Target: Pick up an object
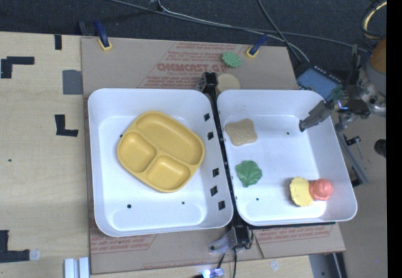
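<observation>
Claw (312,121) hangs at the right bin's (284,97) upper right rim, over bare white floor and touching no object; whether it is released or clenched cannot be told from this slant. Candidates for picking lie in that bin: a tan cookie-shaped piece (241,132) near the dividing edge, a green leafy piece (249,173) below it, and a yellow piece (300,192) touching a pink one (321,189) at the lower right, with open floor between them. Left bin (151,98) holds a yellow sectioned plate (161,151).

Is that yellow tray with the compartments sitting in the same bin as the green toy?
No, the yellow tray lies in the left bin, while the green toy lies in the right bin.
</observation>
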Controlling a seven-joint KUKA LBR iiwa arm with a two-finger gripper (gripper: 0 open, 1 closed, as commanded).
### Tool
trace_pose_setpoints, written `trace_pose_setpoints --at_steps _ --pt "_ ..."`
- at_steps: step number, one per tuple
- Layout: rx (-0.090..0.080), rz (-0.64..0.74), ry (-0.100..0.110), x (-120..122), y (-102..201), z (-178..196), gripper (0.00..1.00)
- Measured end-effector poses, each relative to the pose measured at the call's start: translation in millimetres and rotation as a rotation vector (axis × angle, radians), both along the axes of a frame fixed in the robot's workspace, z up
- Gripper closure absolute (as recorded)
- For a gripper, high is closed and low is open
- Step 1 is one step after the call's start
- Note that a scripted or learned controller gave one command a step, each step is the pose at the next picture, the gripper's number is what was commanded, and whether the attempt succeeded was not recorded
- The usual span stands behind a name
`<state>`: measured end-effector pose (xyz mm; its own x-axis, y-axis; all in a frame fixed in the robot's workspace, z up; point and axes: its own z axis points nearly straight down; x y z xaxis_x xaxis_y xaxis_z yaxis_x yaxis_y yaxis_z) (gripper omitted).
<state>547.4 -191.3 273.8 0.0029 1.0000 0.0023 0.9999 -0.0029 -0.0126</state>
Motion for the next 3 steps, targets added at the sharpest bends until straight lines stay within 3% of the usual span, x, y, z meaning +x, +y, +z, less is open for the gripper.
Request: trace_pose_setpoints --at_steps 1,3 --pt "-0.003 0.004 -0.012 2.1 0.6 6.7 0.0" --pt "-0.003 0.003 -0.008 9.7 -12.1 -98.6 0.0"
